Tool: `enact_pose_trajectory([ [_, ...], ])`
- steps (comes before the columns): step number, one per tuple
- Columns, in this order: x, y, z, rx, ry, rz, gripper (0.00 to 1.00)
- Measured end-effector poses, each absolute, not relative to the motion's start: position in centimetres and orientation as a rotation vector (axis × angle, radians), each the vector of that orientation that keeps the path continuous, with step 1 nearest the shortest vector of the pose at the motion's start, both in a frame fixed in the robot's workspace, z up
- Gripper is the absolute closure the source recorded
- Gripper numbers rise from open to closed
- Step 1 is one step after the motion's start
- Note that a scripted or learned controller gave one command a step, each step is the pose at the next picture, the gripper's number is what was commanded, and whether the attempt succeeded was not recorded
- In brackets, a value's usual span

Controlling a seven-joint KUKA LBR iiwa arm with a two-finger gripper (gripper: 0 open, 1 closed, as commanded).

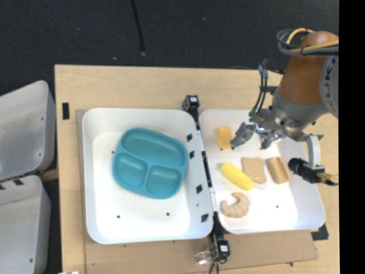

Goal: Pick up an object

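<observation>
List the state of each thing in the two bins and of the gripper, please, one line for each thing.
Blue divided plate: flat in the left bin, nothing on it.
Orange block: in the right bin, beside the gripper.
Corn cob: lying flat, untouched.
Bread slice: lying flat.
Bread roll: lying flat beside the slice.
Shrimp: lying curled near the front.
Gripper: over the right bin, fingers open, holding nothing.

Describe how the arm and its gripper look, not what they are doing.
The arm shows a broad, rounded orange band with a grey casing beside it. A looped cable runs over its top, and thin dark cables run down toward the wrist. The gripper is a grey metal assembly with dark, angular fingers. A white bracket carrying a black part sits to one side.
</observation>
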State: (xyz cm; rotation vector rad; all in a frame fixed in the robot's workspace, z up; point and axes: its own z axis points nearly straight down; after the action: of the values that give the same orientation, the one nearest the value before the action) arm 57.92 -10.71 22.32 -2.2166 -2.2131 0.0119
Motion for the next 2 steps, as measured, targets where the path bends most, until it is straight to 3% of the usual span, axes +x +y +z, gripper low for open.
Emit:
enact_pose_trajectory([
  [1, 58.2, -10.7, 23.0, -2.220, -2.224, -0.001, 0.00],
  [2, 58.2, -11.9, 17.9, -2.223, -2.219, 0.004, 0.00],
])
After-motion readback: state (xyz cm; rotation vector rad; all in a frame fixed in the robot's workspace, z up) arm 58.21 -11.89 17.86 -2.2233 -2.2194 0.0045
